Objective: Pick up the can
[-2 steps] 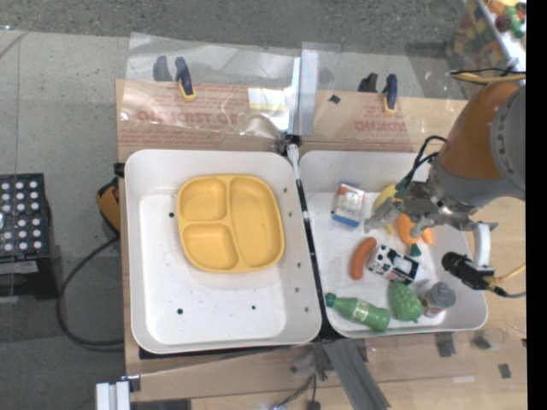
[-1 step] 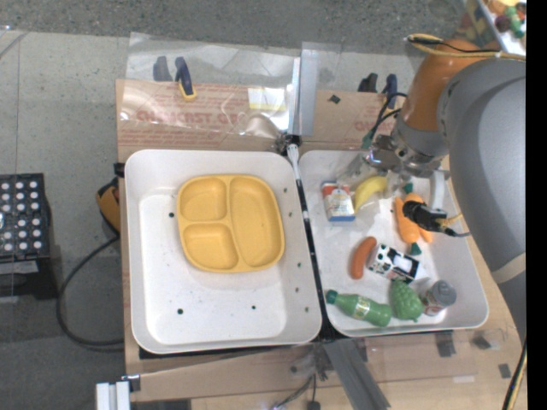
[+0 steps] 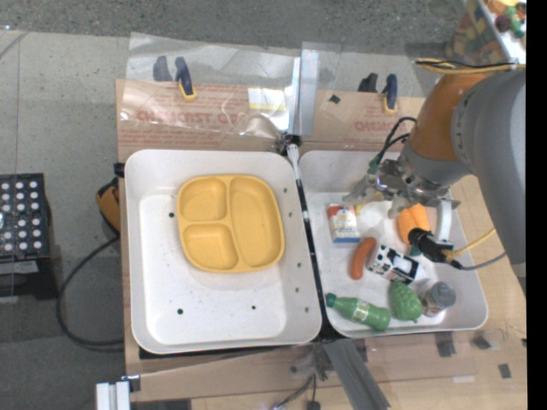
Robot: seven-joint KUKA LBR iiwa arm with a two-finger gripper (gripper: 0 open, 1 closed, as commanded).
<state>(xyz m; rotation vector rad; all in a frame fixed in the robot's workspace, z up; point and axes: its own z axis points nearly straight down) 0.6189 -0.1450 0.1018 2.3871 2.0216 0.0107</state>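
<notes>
A small can with a grey top stands near the front right corner of the right bin, beside a green broccoli piece. My gripper hangs over the back half of that bin, above and behind a red and white carton. It is well apart from the can, up and to the left of it. The grey arm with its orange band reaches in from the right.
The right bin also holds an orange piece, a sausage, a black and white pack and a green bottle. A yellow divided plate lies in the left bin. A cable trails at the right.
</notes>
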